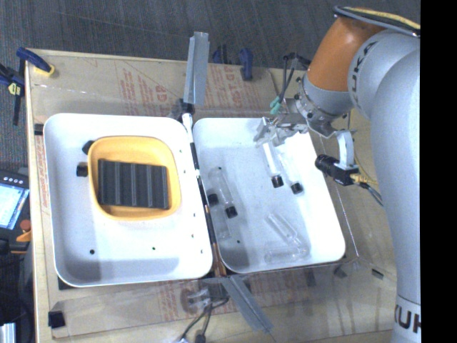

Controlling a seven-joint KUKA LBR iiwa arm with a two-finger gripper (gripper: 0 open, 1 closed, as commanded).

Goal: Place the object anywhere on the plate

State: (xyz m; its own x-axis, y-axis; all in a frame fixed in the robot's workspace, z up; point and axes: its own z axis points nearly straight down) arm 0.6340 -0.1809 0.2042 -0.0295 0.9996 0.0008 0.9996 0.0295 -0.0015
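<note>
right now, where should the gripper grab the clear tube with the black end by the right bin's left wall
Grip the clear tube mid-length, coming straight down from above. It lies flat in the right bin, long and thin, so closing across its narrow width looks best; the nearby wall leaves little room.

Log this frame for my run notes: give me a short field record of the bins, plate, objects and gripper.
left bin: holds a yellow plate with a dark ribbed insert
right bin: holds clear tubes with black caps; one near the left wall, another clear one near the front
gripper: over the right bin, both fingers pointing down, black tips apart
held: nothing seen between the fingers
plate load: no tube on it
arm: reaches in from the right, orange band at top
</note>
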